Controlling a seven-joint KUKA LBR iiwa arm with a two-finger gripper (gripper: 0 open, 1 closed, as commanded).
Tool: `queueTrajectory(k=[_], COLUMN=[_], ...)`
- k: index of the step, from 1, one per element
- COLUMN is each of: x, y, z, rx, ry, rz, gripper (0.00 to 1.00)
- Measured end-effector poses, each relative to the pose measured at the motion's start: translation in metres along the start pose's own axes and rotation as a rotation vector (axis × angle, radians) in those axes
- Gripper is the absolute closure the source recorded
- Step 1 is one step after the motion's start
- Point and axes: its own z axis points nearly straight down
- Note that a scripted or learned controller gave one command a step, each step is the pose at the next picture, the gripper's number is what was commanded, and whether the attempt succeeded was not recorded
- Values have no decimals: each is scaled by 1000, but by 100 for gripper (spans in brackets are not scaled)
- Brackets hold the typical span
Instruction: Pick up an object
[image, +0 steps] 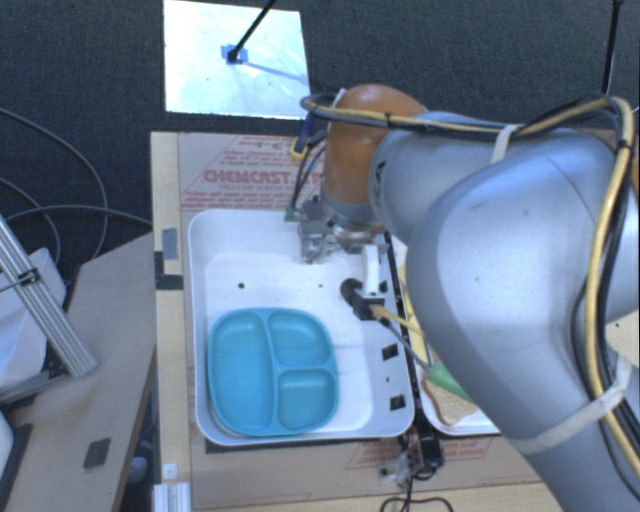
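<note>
The grey arm (520, 260) spans the right bin (470, 425). The left bin (200, 300) holds 1 blue divided plate (272, 370) at its front. The gripper (318, 243) hangs over that bin's rear, apart from the plate.

Two white bins (200, 330); one blue divided plate (272, 372); one tan-green object (452, 398) in right bin.

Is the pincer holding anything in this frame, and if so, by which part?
Nothing shows in the pincer, which sits over the bare far end of the left bin, apart from the blue divided plate.
</note>
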Motion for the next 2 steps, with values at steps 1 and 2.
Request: queueTrajectory(k=[1,2], x=[5,17], y=[-99,-81], z=[-1,-234], rx=[-5,-8], ry=[-2,6], rz=[0,-8], gripper=[100,100])
